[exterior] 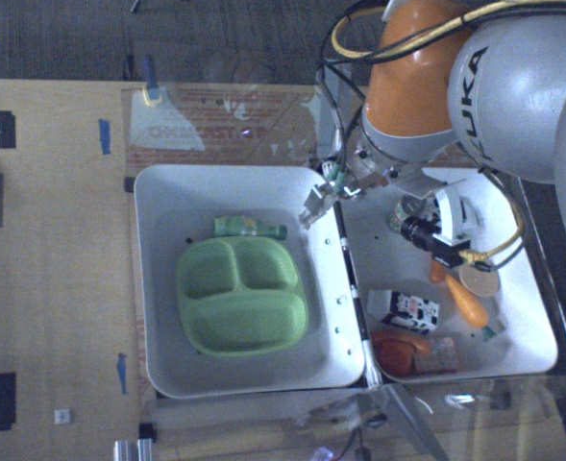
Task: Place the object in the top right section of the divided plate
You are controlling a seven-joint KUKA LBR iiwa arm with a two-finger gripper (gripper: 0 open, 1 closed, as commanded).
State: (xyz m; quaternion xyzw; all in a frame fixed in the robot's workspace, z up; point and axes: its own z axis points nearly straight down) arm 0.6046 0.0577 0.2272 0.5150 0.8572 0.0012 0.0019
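Observation:
A green divided plate [242, 296] lies in the left bin [158, 257], with two small sections at its far side and one long section at its near side. All sections look bare. A small green packet [249, 227] lies on the bin floor just beyond the plate's far edge. My gripper [315, 206] hangs over the left bin's far right corner, close to the wall between the two bins and a little right of the packet. A small green bit shows on the wrist above it.
The right bin [537, 339] holds an orange carrot [465, 303], a black-and-white carton [412, 309], a red item [398, 349], a pink box [441, 355] and a tan disc [479, 279]. The arm's body and cables hang over that bin's far side.

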